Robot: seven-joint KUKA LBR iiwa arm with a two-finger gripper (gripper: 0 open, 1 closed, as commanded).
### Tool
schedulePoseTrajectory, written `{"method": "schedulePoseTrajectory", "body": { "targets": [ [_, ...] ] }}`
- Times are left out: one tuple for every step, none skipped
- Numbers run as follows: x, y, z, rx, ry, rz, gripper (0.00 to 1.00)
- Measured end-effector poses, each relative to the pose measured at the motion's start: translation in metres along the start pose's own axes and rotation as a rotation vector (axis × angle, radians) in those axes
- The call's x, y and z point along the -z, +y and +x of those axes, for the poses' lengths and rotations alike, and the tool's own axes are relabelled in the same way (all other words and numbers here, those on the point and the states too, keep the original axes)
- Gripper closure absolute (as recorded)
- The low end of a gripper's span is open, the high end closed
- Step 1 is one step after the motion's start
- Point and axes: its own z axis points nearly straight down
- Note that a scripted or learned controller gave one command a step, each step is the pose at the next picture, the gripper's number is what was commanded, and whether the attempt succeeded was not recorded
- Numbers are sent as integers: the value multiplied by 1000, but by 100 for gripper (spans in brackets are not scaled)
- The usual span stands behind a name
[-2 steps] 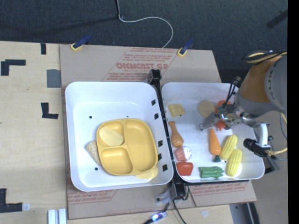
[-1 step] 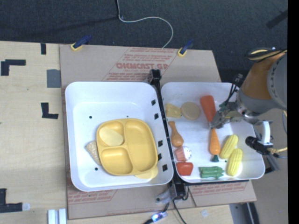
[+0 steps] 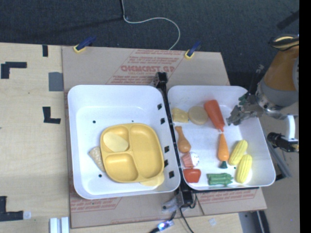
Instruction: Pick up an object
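The right bin (image 3: 252, 178) holds toy food: a red-orange sausage (image 3: 214, 113), a carrot (image 3: 222, 148), two corn cobs (image 3: 238, 152) (image 3: 244, 168), a green pepper (image 3: 219, 179), a red tomato piece (image 3: 192, 175), a drumstick (image 3: 182, 141), a tan round (image 3: 198, 115) and a pale yellow piece (image 3: 180, 115). My gripper (image 3: 237, 114) hangs over the bin's upper right part, just right of the sausage, with dark fingers pointing left and down. Nothing shows between them.
The left bin (image 3: 80, 106) holds a yellow divided plate (image 3: 141, 149) with a pale round in one compartment, and flat pieces tucked under its edges. Both bins sit on a cardboard sheet (image 3: 146, 64). A white cable (image 3: 155, 21) loops behind.
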Motion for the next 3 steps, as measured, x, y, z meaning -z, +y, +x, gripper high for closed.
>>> {"method": "schedulePoseTrajectory", "body": {
  "targets": [
    [46,-5,-5,-1,0,0,100],
    [67,-4,-5,0,1,2,100],
    [70,-9,45,5,3,5,100]
  ]
}}
